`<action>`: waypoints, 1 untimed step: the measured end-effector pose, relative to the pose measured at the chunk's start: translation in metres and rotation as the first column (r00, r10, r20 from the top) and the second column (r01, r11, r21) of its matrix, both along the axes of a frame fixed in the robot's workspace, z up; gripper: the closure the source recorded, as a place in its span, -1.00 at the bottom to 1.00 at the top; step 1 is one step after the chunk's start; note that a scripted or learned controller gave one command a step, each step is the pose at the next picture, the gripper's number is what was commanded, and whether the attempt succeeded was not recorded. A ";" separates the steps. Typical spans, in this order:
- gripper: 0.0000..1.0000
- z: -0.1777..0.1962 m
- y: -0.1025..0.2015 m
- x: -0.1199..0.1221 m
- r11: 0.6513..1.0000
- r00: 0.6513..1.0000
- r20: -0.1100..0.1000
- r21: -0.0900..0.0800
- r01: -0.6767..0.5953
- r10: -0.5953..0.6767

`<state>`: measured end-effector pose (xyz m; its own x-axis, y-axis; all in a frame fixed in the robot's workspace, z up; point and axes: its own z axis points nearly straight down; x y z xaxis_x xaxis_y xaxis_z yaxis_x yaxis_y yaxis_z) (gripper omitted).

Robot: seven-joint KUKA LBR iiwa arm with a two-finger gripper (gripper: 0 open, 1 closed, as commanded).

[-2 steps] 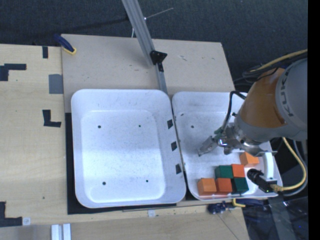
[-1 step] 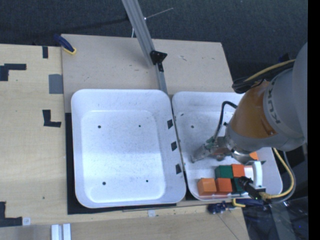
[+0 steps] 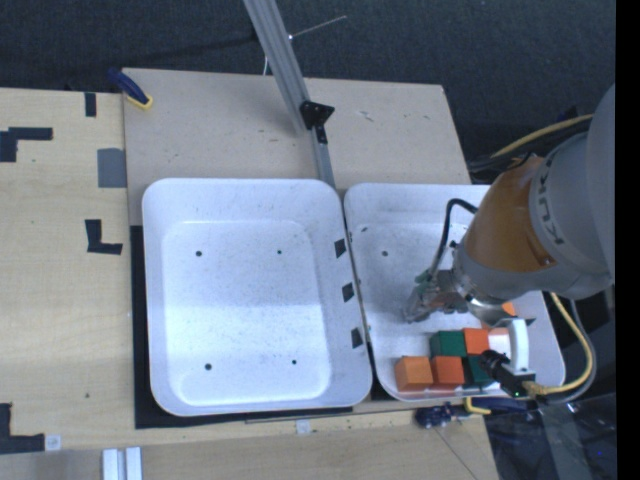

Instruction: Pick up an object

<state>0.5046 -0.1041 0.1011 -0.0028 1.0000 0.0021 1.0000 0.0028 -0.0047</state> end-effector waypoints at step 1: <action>1.00 0.051 -0.008 0.007 1.000 1.000 0.008 -0.003 0.002 -0.002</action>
